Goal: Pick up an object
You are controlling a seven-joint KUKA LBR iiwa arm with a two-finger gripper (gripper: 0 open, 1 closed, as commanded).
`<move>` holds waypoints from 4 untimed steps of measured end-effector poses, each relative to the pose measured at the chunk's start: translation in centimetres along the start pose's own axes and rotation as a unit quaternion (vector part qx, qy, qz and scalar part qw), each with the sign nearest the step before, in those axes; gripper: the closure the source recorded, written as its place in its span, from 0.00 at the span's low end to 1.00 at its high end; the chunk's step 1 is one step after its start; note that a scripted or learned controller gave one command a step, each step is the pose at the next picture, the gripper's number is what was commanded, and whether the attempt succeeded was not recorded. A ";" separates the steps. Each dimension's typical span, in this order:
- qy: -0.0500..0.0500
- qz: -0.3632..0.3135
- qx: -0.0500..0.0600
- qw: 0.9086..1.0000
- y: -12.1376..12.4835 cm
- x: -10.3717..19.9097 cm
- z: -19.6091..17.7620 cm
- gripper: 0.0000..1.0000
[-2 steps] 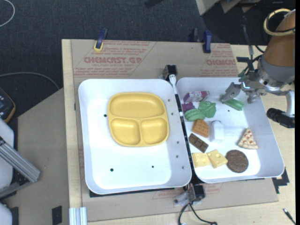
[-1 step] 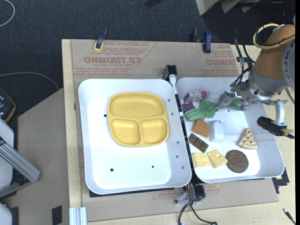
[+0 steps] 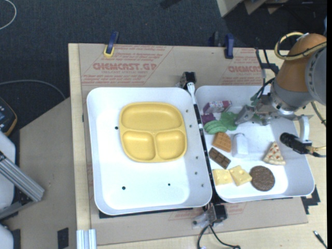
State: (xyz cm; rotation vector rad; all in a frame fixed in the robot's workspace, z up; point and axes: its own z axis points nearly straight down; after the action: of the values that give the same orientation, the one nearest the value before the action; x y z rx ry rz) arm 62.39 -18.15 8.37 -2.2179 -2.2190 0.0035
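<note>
Seen from the camera above the bench, 2 shallow white bins sit side by side on a brown board. The left bin [image 3: 104, 191] holds a yellow divided tray [image 3: 153, 131] with 3 compartments, lying flat toward the bin's far half.

The right bin [image 3: 303, 178] carries a scatter of toy food. A purple-and-white packet [image 3: 216, 107] lies near its far-left corner, with a green leafy piece [image 3: 220, 123] just in front of it. Below that come a small waffle [image 3: 222, 141], a dark brown bar [image 3: 219, 158], and 2 pale yellow cheese pieces [image 3: 232, 176] near the front edge. A white block [image 3: 241, 144] lies mid-bin, a round brown patty [image 3: 262, 178] sits at the front, and a pizza slice [image 3: 274, 154] rests toward the right side.

The arm [image 3: 298, 71] reaches in from the right — grey, with an orange band above the wrist. Its gripper [image 3: 248, 114] hangs low over the far part of the right bin, just right of the green leafy piece; whether it touches that piece, and how the claw stands — spread or pressed together — I cannot tell.
</note>
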 end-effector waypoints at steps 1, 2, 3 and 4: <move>0.000 0.000 -0.003 1.000 0.1 0.0 -1.2 1.00; -0.002 0.000 -0.007 1.000 0.3 -0.4 -7.7 1.00; -0.002 0.001 -0.006 1.000 -0.5 -0.6 -12.5 1.00; -0.002 0.000 -0.005 1.000 -0.5 -0.7 -14.3 1.00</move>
State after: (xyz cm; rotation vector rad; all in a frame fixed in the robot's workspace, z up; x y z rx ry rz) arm 62.00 -18.84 22.64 -2.2251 -2.2255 -0.0039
